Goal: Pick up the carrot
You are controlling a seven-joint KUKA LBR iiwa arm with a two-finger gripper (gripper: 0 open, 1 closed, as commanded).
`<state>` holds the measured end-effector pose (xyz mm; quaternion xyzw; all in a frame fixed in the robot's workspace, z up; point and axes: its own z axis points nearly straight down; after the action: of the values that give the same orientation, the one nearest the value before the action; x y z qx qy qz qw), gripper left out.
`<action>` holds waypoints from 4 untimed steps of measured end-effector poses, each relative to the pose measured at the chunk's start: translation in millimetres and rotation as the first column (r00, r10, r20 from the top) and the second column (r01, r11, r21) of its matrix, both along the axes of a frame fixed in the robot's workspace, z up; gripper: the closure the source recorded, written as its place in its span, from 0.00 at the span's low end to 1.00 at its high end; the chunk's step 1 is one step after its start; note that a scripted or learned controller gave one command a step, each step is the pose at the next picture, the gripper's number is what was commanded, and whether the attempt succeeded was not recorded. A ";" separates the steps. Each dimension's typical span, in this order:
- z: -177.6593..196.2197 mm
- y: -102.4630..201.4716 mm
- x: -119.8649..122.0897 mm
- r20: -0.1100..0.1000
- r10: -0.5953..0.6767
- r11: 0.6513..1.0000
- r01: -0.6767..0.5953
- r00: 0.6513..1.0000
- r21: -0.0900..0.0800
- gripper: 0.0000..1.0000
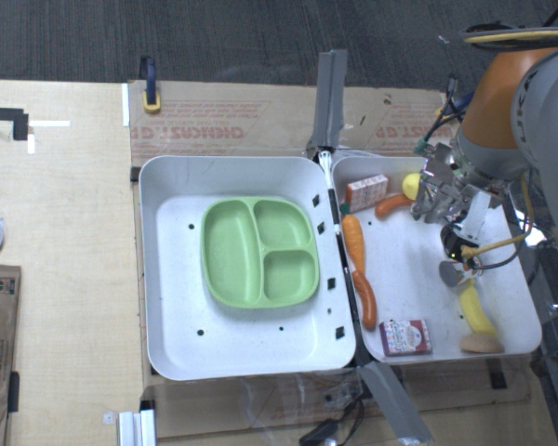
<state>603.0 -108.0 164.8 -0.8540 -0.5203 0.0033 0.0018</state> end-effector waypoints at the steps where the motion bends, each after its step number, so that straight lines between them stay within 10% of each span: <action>1: 23.0 62.2 -57.7 -0.002 -0.172 0.985 0.172 0.985 -0.001 1.00; 2: 22.7 80.8 -47.8 -0.001 -0.116 0.993 0.116 0.993 -0.002 1.00; 3: 22.8 140.1 -109.0 -0.002 -0.067 0.998 0.067 0.998 -0.002 1.00; 4: 27.8 138.7 -108.5 -0.011 -0.069 0.998 0.069 0.998 -0.005 1.00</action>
<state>494.5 30.7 192.6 -0.8714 -0.4904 0.0091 0.0029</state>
